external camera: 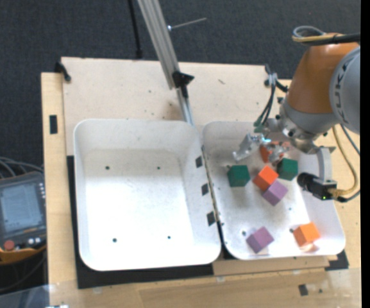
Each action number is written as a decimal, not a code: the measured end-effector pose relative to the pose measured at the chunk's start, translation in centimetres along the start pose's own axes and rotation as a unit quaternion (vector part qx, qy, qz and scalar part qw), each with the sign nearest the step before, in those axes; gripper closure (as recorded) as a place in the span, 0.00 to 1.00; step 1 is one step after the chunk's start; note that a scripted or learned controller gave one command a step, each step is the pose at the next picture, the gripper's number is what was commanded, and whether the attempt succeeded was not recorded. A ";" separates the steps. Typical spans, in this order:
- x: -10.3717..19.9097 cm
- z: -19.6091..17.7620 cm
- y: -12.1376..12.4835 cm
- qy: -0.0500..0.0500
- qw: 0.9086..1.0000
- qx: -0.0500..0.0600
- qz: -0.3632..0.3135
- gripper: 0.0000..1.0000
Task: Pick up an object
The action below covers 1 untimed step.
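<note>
You see the arm reaching into the right bin, with the gripper low over its far part. Whether it is open or closed, you cannot tell. Close under it lie two green cubes, an orange cube and, touching that one, a purple cube. Near the front edge you find another purple cube and another orange cube, well apart. The left bin stands beside.

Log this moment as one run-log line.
hand: low over right bin | grasp: unclear | nearest: green block, orange block | left bin: no blocks
</note>
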<state>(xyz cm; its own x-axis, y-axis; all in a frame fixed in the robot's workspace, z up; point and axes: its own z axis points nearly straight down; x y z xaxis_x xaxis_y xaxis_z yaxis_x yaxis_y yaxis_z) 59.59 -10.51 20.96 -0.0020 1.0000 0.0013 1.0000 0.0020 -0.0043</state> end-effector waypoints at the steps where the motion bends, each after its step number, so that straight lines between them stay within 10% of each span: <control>1: 0.0 -0.3 0.1 0.000 1.000 -0.003 0.000 0.00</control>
<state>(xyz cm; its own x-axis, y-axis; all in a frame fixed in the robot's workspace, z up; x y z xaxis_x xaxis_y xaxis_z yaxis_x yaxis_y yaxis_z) 59.69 -10.51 21.24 -0.0010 1.0000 0.0009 1.0000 0.0010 0.0013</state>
